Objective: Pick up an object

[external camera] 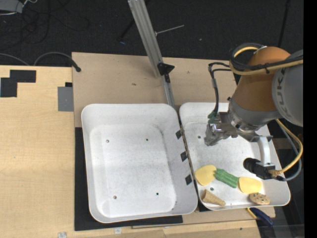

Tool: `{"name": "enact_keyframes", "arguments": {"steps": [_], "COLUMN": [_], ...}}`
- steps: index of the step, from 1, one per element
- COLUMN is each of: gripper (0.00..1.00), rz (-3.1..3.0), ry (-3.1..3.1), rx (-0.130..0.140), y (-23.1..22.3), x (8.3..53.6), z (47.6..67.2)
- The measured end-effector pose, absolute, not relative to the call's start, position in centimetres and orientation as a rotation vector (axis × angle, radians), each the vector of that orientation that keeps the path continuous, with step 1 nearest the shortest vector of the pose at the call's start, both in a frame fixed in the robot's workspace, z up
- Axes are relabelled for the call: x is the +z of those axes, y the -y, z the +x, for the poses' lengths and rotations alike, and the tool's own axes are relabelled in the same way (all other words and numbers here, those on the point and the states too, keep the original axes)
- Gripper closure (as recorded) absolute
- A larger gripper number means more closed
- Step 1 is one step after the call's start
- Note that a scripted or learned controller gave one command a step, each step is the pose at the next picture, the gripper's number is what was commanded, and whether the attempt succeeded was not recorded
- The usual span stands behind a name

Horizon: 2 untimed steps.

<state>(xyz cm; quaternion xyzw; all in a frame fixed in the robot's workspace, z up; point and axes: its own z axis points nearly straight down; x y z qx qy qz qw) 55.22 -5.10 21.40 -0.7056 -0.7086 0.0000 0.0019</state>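
While the end effector [214,133] hangs over the bare middle of the right bin [195,114], and I cannot tell its state, you should move it toward the near edge, where the green object [227,178] lies between two yellow pieces [205,174].

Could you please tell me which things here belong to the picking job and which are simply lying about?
Belongs to the job:
- end effector
- right bin
- yellow pieces
- green piece
- cone
- cookie

Lying about:
- left bin
- metal rail
- cables
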Motion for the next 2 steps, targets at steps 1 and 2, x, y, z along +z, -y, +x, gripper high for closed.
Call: {"name": "enact_keyframes", "arguments": {"steps": [1,2], "gripper": [1.0,1.0], "rz": [-2.211,-2.212], "ry": [2.223,2.222], "rx": [0.002,0.005], "y": [-0.9,-6.5], "x": [21.9,21.3], "z": [54.4,54.2]}}
